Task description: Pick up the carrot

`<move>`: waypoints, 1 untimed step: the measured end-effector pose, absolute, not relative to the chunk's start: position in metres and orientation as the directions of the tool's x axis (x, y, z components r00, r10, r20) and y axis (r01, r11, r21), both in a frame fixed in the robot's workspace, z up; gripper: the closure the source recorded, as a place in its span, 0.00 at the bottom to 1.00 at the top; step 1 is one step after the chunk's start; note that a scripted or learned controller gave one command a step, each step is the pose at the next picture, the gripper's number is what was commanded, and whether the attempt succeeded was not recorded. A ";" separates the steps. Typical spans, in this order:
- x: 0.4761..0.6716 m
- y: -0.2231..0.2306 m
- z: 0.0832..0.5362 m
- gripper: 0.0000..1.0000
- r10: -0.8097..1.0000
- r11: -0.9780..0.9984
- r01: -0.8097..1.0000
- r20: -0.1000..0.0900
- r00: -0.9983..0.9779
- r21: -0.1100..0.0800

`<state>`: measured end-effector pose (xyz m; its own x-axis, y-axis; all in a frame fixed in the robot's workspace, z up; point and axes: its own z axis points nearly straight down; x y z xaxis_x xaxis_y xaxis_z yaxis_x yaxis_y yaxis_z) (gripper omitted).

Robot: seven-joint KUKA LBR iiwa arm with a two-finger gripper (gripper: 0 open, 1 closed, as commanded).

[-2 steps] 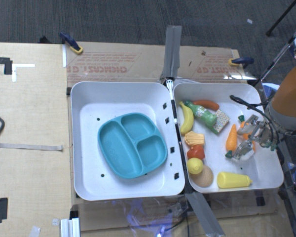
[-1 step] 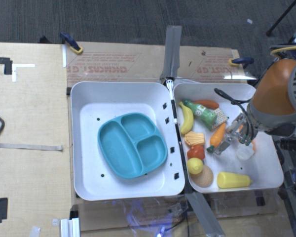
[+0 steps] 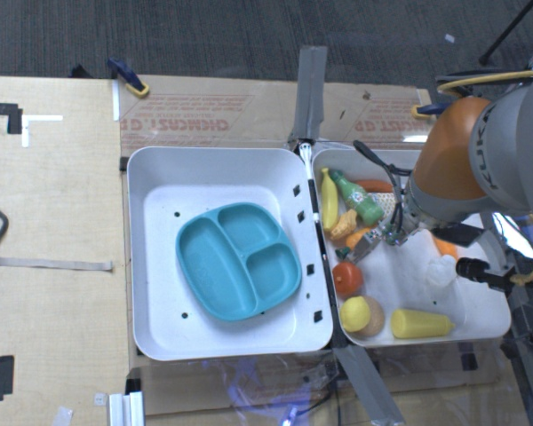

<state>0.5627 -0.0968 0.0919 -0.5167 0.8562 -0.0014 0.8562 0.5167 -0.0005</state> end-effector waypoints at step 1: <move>0.621 -0.103 0.092 0.00 0.934 0.358 0.934 -0.003 -0.358 -0.001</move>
